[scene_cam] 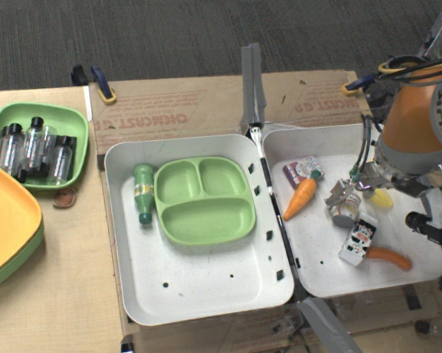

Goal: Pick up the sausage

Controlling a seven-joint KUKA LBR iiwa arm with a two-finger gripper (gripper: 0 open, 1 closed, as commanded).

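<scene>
Jaws state: can't tell, gripper (345,201) sits low in the right bin (322,278). Sausage (390,258) lies apart, near the bin's front edge, beside a small box (357,242).

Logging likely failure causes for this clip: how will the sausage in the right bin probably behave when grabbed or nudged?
The sausage looks like a smooth, round toy, so it may roll or slip. It lies flat with one end against a small printed box, which could shift with it. It looks small, so probably light.

Gripper (345,203): carrot (299,196) to its left, white box (357,242) touching sausage (388,258) just below; bin floor beyond carrot open.
</scene>
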